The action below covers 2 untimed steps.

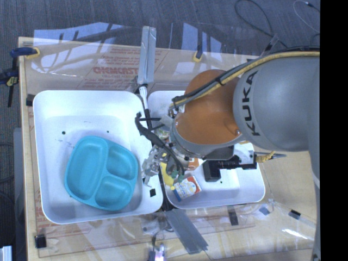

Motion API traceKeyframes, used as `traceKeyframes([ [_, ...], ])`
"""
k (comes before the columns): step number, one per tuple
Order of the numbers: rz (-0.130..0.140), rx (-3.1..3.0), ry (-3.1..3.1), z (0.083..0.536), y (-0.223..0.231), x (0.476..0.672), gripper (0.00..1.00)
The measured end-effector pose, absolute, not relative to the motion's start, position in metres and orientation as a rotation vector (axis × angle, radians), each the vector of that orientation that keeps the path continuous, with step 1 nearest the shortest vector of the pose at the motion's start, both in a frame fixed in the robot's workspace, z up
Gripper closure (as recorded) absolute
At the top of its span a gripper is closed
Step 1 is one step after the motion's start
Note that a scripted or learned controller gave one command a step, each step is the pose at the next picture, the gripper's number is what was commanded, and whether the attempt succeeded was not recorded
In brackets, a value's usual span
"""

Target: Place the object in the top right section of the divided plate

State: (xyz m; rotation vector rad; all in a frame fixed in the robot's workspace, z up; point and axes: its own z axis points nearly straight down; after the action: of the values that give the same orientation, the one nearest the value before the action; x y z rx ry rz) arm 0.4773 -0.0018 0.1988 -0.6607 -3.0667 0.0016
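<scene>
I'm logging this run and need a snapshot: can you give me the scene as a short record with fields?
plate: blue divided plate lying flat in the left bin, all three sections bare
arm: grey arm reaching in from the right, over the right bin
gripper: low by the wall between the bins, fingers hard to make out
objects: small orange and white packet in the right bin, near the gripper
task state: nothing in the plate yet

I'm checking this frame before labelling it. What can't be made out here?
- Gripper: open or shut unclear, lost among cables in the camera view.
- Right bin: most of its contents hidden beneath the arm.
- Small carton: print too small to read.
- Divided plate: sections look bare.
</scene>
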Motion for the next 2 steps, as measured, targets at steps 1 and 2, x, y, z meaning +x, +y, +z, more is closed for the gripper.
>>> traceKeyframes([
  [1, 0.002, -0.582, -3.084, 0.1909, 0.0739, 0.4764, 1.0],
  [2, 0.001, -0.596, -3.084, 0.1911, 0.0753, 0.4824, 1.0],
])
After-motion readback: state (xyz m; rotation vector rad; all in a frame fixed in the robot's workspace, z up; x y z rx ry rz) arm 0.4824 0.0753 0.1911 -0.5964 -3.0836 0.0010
